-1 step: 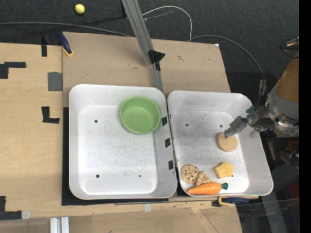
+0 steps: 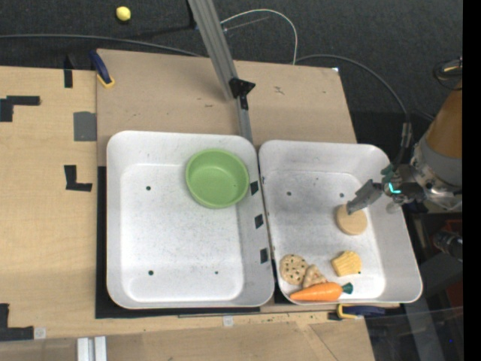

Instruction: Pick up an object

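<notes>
Now claw [image 2: 364, 199] above round tan disc [image 2: 351, 221], grip state unclear; carrot [image 2: 319, 292] lies lengthwise left-right, green top pointing right

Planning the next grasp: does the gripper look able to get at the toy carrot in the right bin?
Probably yes. The toy carrot lies uncovered along the right bin's front wall, with the gripper above the same bin; the close wall and the neighbouring cookie may crowd the grasp.
</notes>
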`<state>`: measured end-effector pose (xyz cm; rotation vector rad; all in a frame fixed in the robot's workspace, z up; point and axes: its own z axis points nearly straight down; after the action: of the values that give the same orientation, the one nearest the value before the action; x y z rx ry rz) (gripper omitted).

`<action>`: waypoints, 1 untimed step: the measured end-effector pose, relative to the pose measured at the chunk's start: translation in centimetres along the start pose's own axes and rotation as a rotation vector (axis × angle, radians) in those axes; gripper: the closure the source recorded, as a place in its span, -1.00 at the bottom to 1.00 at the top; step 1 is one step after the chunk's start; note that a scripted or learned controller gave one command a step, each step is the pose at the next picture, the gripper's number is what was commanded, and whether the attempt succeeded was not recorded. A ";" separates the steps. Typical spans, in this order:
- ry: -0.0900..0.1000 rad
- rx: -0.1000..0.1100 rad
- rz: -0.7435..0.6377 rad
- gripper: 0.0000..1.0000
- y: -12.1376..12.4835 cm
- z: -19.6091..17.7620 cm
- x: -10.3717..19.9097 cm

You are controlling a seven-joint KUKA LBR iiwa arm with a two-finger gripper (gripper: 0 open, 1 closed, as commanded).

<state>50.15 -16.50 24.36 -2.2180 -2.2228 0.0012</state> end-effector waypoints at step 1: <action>0.001 0.007 0.002 -1.00 -0.3 6.3 -0.4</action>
<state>49.81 -16.91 18.05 -2.2158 -2.2169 0.0074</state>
